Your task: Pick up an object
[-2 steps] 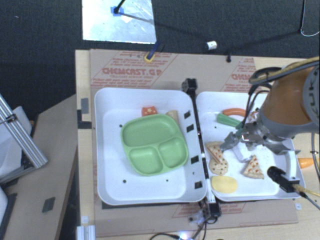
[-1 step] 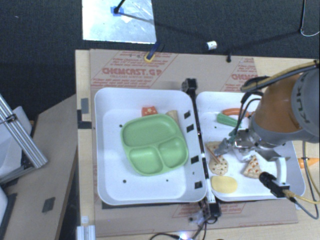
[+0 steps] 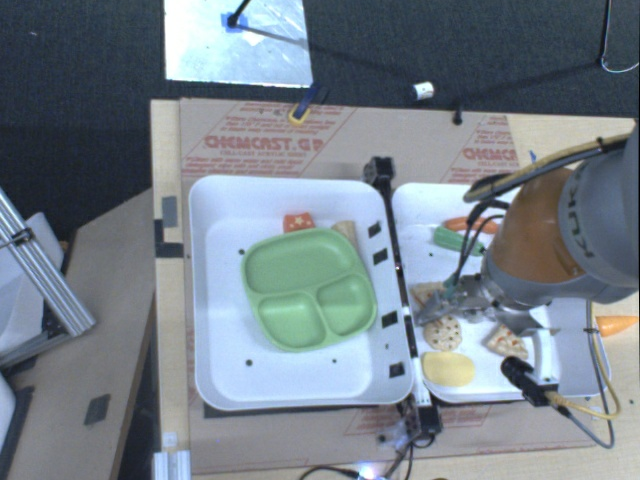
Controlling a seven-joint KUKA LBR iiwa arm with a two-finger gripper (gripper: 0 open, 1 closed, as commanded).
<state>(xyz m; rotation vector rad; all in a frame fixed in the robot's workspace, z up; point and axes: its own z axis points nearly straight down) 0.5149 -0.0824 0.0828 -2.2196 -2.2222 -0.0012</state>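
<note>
The gripper (image 3: 436, 308) sits low beside a cracker (image 3: 442, 333); its grip seems unreadable

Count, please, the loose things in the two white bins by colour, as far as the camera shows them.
Green: 2, the divided tray in the left bin and a small green piece in the right bin
Orange or red: 2, a block behind the tray, a carrot-like piece
Yellow: 1, an oval piece
Tan or speckled: 3, a round cracker, a wedge, a slab
Total: 8; the arm may hide more.
</note>
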